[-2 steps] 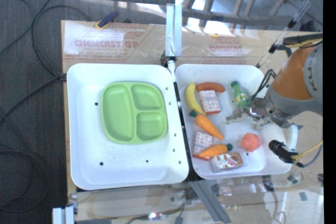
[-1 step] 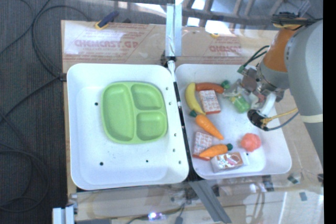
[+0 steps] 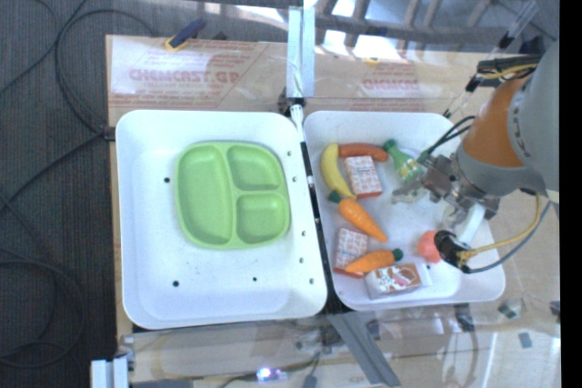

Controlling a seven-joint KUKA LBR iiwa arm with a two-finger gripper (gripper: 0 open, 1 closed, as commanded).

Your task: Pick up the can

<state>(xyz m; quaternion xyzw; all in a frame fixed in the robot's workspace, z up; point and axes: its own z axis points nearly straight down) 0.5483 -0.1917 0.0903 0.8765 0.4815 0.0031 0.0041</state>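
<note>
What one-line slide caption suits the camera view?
Arm's end effector hovers over toy food in the right bin; green plate in left bin.

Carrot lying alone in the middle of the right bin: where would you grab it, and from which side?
From straight above, pinching across the thicker half of the carrot near its green top. It lies flat and slanted, with bare floor of the right bin along both long sides, so squeezing crosswise looks safest.
</note>
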